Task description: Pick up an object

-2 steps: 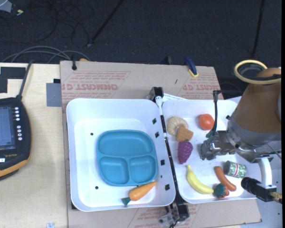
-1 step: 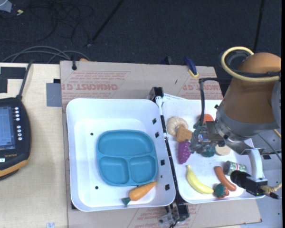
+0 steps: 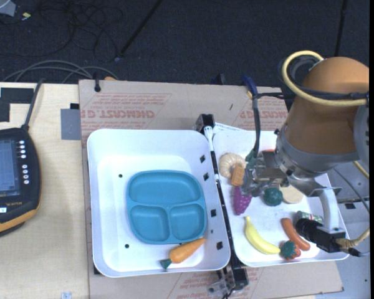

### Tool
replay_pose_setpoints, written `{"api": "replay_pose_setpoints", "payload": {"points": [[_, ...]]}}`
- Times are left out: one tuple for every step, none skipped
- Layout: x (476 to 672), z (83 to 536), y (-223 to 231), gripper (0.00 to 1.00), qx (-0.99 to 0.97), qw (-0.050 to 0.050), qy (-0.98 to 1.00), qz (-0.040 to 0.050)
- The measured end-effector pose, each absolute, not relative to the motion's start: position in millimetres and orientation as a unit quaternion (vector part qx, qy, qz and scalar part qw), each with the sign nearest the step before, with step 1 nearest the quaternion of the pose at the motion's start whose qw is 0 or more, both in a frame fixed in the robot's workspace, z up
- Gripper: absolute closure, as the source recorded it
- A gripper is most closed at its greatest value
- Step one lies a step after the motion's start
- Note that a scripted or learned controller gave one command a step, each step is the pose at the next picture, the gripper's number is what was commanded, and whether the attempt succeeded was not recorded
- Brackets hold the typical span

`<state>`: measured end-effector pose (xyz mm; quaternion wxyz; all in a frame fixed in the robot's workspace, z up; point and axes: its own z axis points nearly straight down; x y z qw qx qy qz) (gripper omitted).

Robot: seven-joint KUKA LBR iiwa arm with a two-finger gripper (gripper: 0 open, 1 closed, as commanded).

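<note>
My gripper (image 3: 252, 180) hangs low in the right bin (image 3: 262, 257), under the grey and orange wrist. It sits right over a purple grape bunch (image 3: 240, 200) and beside an orange-tan piece (image 3: 237, 175). A beige shell-like item (image 3: 229, 162) lies just left of it. A dark teal ball (image 3: 273, 197) and a pale round slice (image 3: 292, 195) lie to its right. Near the bin's front are a yellow banana (image 3: 258, 237), a red sausage (image 3: 294, 233) and a small strawberry (image 3: 289, 250).
The left bin (image 3: 106, 167) holds a blue divided plate (image 3: 166, 205) and a carrot (image 3: 186, 251) at its front. A black clip divider (image 3: 213, 185) joins the two bins. A teach pendant (image 3: 9, 179) lies at the far left of the bench.
</note>
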<state>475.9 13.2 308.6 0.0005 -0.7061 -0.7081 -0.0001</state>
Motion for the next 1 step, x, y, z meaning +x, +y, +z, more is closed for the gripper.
{"api": "replay_pose_setpoints", "payload": {"points": [[476.1, 363.2, 62.1, 1.0, -0.705, 0.0, -0.709, -0.0011]]}}
